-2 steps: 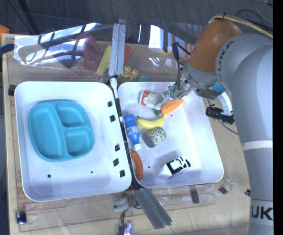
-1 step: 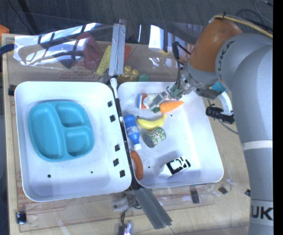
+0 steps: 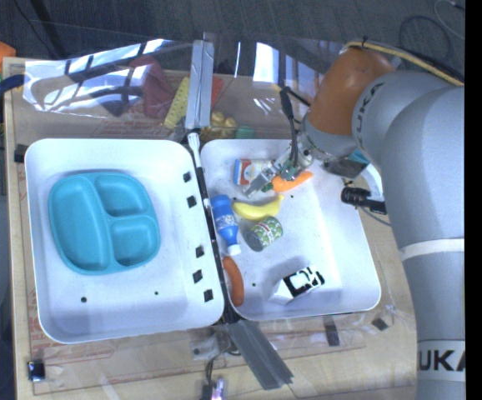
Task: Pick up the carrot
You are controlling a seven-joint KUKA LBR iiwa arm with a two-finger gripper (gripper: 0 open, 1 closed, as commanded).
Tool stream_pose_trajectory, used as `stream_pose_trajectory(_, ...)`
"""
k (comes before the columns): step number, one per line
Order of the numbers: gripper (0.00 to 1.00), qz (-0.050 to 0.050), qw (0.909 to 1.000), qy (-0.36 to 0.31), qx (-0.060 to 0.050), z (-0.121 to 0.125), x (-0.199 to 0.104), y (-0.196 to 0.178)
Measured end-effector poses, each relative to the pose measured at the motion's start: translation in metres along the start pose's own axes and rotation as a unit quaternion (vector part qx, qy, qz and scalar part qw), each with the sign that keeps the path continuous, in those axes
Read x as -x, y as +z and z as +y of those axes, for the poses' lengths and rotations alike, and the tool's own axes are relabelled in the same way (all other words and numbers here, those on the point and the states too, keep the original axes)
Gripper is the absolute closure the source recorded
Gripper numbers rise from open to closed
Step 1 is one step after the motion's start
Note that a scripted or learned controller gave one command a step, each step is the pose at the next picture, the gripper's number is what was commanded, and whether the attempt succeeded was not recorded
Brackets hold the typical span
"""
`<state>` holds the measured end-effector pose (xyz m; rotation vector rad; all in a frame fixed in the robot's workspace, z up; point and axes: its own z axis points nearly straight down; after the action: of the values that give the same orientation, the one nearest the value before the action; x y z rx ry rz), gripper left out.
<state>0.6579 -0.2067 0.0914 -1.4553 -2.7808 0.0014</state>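
The arm (image 3: 416, 165) looms nearest the lens, grey and bulky, filling the view from one to five o'clock, its orange band at about one o'clock. Below it sit the two bins: the left bin (image 3: 99, 315) holds a blue divided tray (image 3: 103, 221) at nine o'clock, and the right bin (image 3: 349, 282) holds the clutter. In that right bin, going down in size: a black-and-white box (image 3: 303, 281) at five o'clock of the bin, a blue bottle (image 3: 224, 219) along the inner wall, a banana (image 3: 258, 209) near the middle, a green can (image 3: 263, 232) just below it, a red-orange piece (image 3: 235, 281) by the wall at seven o'clock, and a small red-and-white carton (image 3: 243, 172) at eleven.

The carrot (image 3: 293, 182) lies at the bin's one o'clock, just above the banana's right end. The gripper (image 3: 279, 176) is down on it — the carrot's left end appears to sit between the fingers, which look closed on it, though the metal is small and partly blurred.

By my reading this is the grasp step, with the lift not yet done. The next move calls for a straight rise clear of the banana — and a firm enough pinch, since the hold is near one end.
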Motion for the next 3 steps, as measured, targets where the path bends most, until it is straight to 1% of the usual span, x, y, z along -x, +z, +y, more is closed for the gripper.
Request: stream_pose_trajectory(3, 0.00, 0.000, 1.0000, 0.000, 0.000, -0.0002, 0.0002, 0.0000)
